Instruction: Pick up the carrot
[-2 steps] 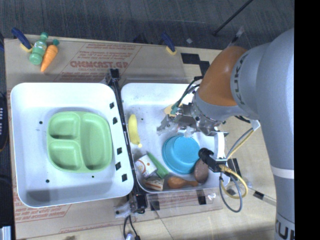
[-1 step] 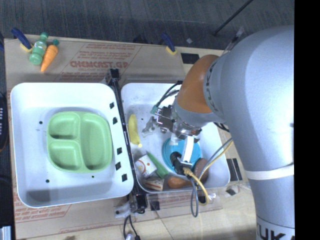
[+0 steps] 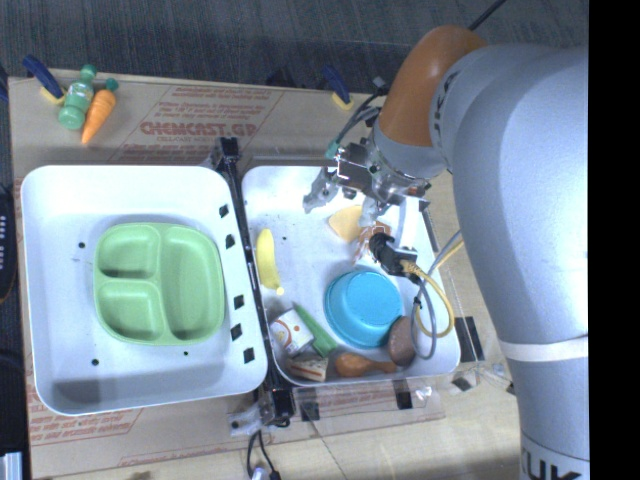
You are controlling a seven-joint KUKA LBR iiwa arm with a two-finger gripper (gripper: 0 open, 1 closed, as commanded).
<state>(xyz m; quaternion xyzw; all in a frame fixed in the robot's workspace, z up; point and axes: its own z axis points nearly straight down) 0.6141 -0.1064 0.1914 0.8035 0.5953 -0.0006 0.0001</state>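
An orange carrot [image 3: 97, 116] with a green top lies on the cardboard beyond the left bin's far left corner, beside a green toy [image 3: 75, 105]. An orange-brown oblong piece [image 3: 362, 364] also lies at the near edge of the right bin [image 3: 290, 200]. My gripper [image 3: 347, 206] hangs over the far part of the right bin, open, its fingers [image 3: 318, 194] spread on either side of a pale yellow wedge [image 3: 346, 224] below it. Nothing is held between them. The gripper is far from the carrot on the cardboard.
The right bin also holds a banana [image 3: 266, 258], a blue bowl [image 3: 365, 306], a brown lump [image 3: 402, 340] and several small food toys at its near left corner. A green divided plate [image 3: 160, 283] lies in the left bin [image 3: 50, 198]. Blue clamps sit at the bench's far edge.
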